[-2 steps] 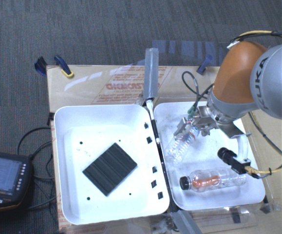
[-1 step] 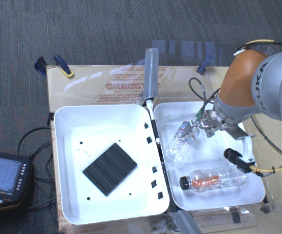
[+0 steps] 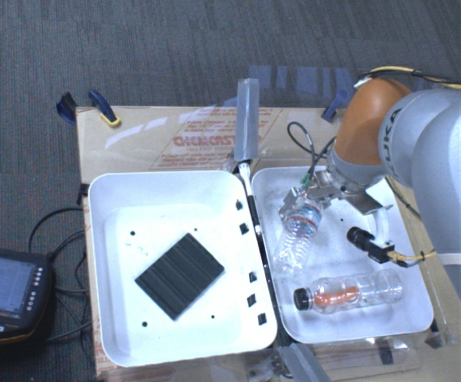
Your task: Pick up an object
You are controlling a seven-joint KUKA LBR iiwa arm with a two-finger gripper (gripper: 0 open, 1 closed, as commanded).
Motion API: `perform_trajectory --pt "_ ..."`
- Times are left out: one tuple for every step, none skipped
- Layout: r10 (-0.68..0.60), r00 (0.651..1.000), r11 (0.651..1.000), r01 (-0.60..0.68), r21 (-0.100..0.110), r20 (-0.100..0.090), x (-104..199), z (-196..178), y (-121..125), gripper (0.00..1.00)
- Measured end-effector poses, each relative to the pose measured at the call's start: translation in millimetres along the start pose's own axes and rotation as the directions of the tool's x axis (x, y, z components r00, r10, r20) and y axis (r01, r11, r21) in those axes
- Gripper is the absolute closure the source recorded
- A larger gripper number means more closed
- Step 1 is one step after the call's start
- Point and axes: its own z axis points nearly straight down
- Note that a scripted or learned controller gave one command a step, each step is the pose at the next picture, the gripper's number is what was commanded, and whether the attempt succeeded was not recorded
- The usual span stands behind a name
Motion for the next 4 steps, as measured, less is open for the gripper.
perform_trajectory --pt "-0.204 0.979 0.979 0.204 0.008 -0.005 44 -95 6 0.00" --pt "-0.332 0.943 0.943 0.332 0.002 -0.003 -3 2 -2 0.00" --pt "-0.381 0.925 0.925 0.381 -0.005 0.001 12 0 -39 0.00" --pt "-0.343 0.939 0.939 0.343 0.001 -0.005 23 2 -95 0.00"
